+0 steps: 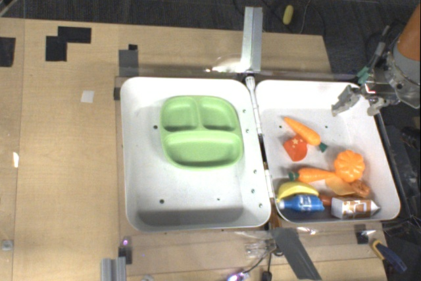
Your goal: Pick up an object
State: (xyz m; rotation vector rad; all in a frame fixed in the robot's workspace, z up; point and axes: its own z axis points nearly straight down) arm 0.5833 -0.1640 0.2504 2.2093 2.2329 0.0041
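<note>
Task barely begun: the tool (360, 100) hovers over the right bin's (388, 171) upper right corner, fingers spread wide, holding nothing. Candidate objects, a carrot (301, 130), tomato (296, 149) and pumpkin (349, 166), lie untouched below. The arm is cut off at the frame's edge; the bottom items overlap.

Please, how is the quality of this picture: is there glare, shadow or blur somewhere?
Camera view: light is even and mostly sharp; a soft shadow lies along the near inner wall of the left bin below the green divided plate; bright glare sits on the metal bracket between the bins; the pincer over the right bin looks slightly blurred.
</note>
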